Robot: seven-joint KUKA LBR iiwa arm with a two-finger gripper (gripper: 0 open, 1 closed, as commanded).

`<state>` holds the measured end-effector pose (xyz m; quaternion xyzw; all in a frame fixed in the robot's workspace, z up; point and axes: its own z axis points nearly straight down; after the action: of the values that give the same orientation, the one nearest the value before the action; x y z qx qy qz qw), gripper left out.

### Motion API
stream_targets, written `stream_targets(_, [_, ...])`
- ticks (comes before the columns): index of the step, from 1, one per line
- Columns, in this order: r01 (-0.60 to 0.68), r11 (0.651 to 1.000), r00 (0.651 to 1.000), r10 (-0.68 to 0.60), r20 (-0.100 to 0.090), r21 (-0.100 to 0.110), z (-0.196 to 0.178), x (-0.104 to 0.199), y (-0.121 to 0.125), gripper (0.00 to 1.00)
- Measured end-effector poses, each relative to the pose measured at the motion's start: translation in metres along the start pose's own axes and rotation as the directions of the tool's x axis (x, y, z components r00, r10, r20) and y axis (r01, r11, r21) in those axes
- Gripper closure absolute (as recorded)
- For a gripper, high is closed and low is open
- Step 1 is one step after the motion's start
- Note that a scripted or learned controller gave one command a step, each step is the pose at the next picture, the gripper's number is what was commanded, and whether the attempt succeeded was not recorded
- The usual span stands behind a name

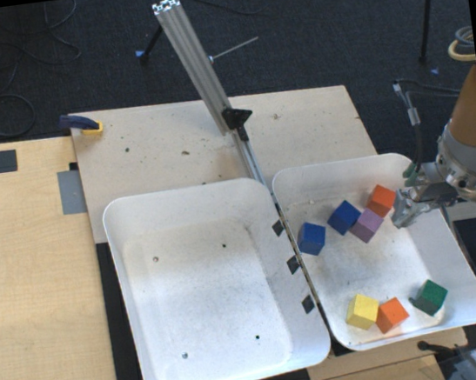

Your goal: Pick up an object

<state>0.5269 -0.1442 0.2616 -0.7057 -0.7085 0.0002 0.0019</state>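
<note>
The right bin [452, 247] holds several small blocks. An orange block [382, 200], a purple block [368, 224] and two blue blocks [344, 216] [311, 238] lie in its far half. A yellow block [362, 310], another orange block [392, 314] and a green block [430, 297] sit along its near edge. My gripper [405, 206] hangs at the bin's right side, just right of the far orange block and the purple one. I see no block in its grasp.
The left bin [200, 295] lies beside the right one. A slanted metal pole [199, 67] rises from the bench behind the bins. A small blue and yellow item [81, 124] lies at the bench's far left corner.
</note>
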Motion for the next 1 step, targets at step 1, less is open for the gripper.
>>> stream_targets(1, [0.000, 1.000, 1.000, 0.000, -0.001, 0.001, -0.0020, 0.0467, 0.0036, 1.00])
